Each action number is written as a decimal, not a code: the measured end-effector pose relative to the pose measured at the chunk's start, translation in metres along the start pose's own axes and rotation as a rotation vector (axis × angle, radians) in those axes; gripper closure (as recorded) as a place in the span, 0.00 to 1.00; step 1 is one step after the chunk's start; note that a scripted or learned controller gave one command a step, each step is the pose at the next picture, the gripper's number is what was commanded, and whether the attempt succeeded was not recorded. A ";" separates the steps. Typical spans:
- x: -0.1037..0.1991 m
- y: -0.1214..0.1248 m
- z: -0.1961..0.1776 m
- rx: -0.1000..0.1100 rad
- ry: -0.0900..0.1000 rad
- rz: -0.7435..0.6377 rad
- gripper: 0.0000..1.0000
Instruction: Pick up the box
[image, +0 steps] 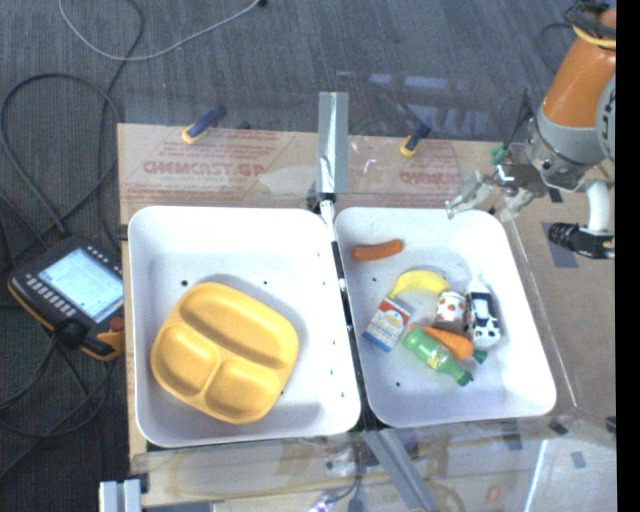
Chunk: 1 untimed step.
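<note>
currently the gripper (483, 200) hangs over the back edge of the right bin (520, 285), metal fingers spread open with nothing between them, well apart from the box (386, 325). the box is a small carton, blue and white with a red-orange printed face, lying tilted near the middle of the right bin, close to the left wall. just behind it a curved yellow banana (418, 284), smooth plastic look, and further back a reddish hot dog sausage (377, 250) lying alone. touching the box's right side is a green bottle (436, 356) lying on its side, dark cap pointing to the front right. an orange carrot (452, 341) lies across the bottle. a small round white and red item (450, 306) sits between banana and carrot, too small to name. a black and white cow-patterned carton (482, 317) lies just right of it. the left bin (160, 240) is glossy white plastic with rounded corners and holds a yellow divided tray (226, 350), three compartments, rounded square shape, sitting at a tilt. a grey pendant with a lit screen (72, 285) lies on the floor left of the bins, black cables around it.
</note>
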<state>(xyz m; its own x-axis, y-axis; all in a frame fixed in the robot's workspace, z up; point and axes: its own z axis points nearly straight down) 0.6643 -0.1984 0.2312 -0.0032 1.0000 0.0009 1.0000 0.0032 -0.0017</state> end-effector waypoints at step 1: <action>0.098 -0.021 0.056 0.002 -0.001 0.053 0.00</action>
<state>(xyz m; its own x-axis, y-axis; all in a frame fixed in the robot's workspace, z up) 0.6425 -0.1003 0.1758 0.0502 0.9987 -0.0001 0.9987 -0.0502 -0.0035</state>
